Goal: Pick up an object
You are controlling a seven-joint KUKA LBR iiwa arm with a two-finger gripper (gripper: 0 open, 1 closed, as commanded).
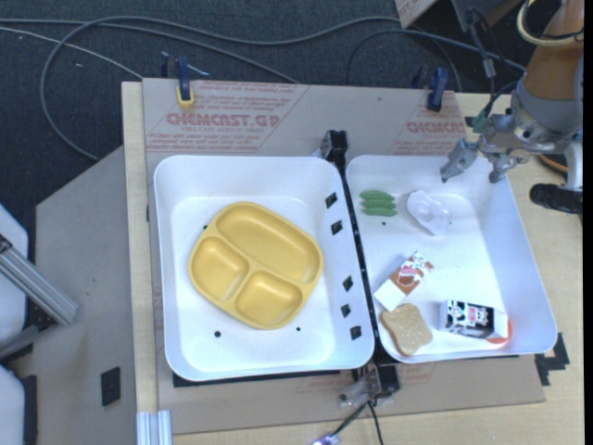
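Dark grey carpet floor (232, 17) across 9 to 1 o'clock, black cables (83, 40) looping on it. Light wood bench (83, 248) under cardboard sheet (232, 119), blue clamps (183, 72) at 12. Metal rail (32, 276) at 9. Even light.

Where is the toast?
The toast lies in the right bin, at its near left corner, beside the small brown packet and left of the black-and-white carton.

Light wood bench top (565, 276) w/ brown cardboard sheet (241, 119) printed in red, held at far edge by two blue clamps (183, 77). On cardboard: left shallow white bin (171, 276) & right shallow white bin (523, 258), side by side, touching.
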